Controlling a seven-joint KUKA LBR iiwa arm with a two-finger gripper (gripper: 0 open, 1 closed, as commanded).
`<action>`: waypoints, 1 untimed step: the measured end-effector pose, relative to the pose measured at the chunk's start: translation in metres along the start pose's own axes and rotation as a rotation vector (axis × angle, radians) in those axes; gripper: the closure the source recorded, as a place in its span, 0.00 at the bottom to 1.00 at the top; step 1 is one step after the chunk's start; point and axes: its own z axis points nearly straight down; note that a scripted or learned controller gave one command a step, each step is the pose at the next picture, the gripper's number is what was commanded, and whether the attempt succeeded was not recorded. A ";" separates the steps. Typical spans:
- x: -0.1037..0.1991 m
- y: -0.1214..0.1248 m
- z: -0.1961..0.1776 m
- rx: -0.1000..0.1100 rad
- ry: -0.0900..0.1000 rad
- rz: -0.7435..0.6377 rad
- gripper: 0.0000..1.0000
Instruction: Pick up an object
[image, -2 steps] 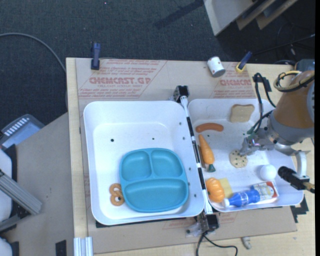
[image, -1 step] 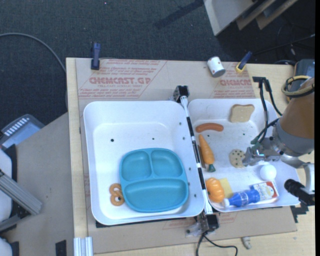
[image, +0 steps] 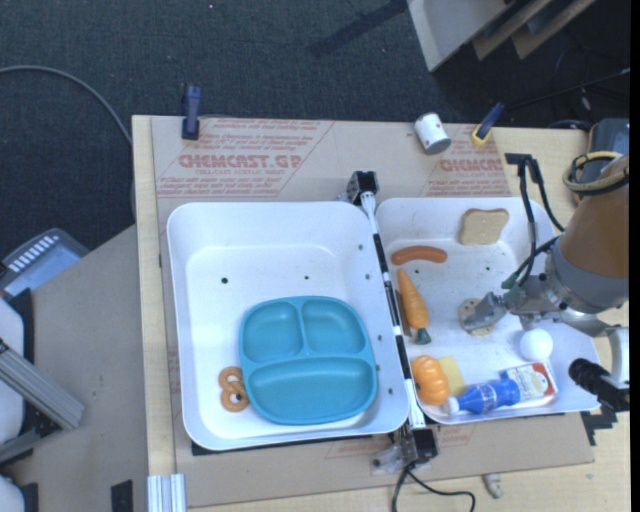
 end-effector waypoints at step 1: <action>0.019 0.054 0.059 -0.005 -0.002 -0.001 0.00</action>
